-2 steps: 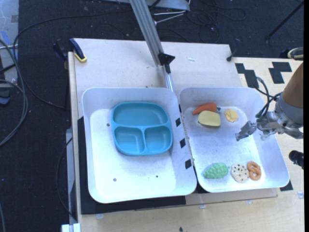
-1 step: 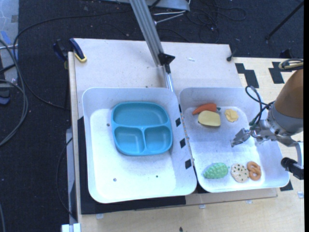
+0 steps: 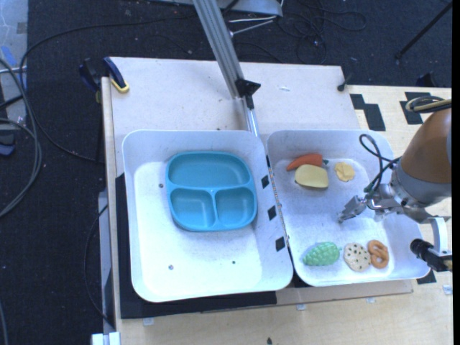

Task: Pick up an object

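The right bin (image 3: 309,218) holds several toy foods. An orange-red carrot (image 3: 305,161) lies against a yellow wedge (image 3: 313,177) at the back, with a small pale yellow piece (image 3: 345,171) to their right. Along the front lie a green leafy lump (image 3: 320,254), a speckled cookie (image 3: 356,257) and a brown pretzel (image 3: 378,253). My gripper (image 3: 351,211) hangs over bare bin floor in the middle right, between the back and front groups, touching none of them. Nothing is seen in its grasp.
The left bin (image 3: 144,214) holds a blue divided plate (image 3: 212,191). A grey metal pole (image 3: 219,34) slants down from the top to the seam between the bins. The arm's orange band (image 3: 431,149) sits at the right edge. Cables lie on the dark floor.
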Controlling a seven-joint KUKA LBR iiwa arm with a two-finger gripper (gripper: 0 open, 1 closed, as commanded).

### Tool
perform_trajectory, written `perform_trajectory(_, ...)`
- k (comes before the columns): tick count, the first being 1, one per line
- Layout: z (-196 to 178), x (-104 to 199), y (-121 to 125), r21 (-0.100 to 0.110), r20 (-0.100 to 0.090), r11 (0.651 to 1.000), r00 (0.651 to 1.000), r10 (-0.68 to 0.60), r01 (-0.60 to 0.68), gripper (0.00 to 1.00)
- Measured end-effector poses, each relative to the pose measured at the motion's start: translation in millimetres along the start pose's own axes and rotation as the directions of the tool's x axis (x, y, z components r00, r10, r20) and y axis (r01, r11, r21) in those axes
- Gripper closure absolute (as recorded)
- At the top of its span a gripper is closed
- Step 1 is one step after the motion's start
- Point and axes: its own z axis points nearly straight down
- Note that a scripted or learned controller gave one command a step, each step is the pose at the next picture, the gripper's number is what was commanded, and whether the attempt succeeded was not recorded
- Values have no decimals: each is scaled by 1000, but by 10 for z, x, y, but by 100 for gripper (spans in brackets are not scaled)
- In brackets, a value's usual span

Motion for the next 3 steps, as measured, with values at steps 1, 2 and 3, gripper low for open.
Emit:
perform_trajectory(1, -129, -12, 18, -6, 3, 1000, 1000, 0, 0, 100)
perform_trajectory(2, -571, -4, -44, -1, -1, 1000, 1000, -1, 1, 100)
perform_trajectory(3, -1199, -3, 14, -5, 1, 1000, 1000, -3, 3, 100)
